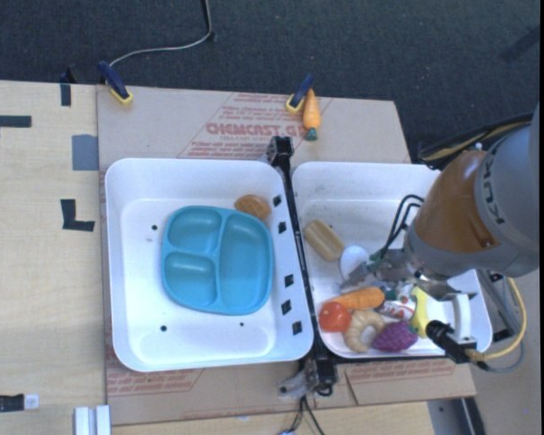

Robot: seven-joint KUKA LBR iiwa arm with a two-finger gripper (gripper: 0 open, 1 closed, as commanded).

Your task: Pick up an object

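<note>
Claw (392, 284) is down in the right bin (363, 178), right over the toy pile around 5 o'clock; can't tell what it's doing. Carrot (363, 298) sits just below it. I'd center on that one piece and lift slow so neighbors don't snag.

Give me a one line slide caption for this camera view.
Arm's tool low over toy food in the right bin; blue tray in the left bin.

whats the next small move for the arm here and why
Probably a short straight descent. The pincer hangs low over the right bin, right above the toy carrot and beside the tomato. The food is crowded, so dropping onto the carrot seems the likeliest way to catch one item.
</note>
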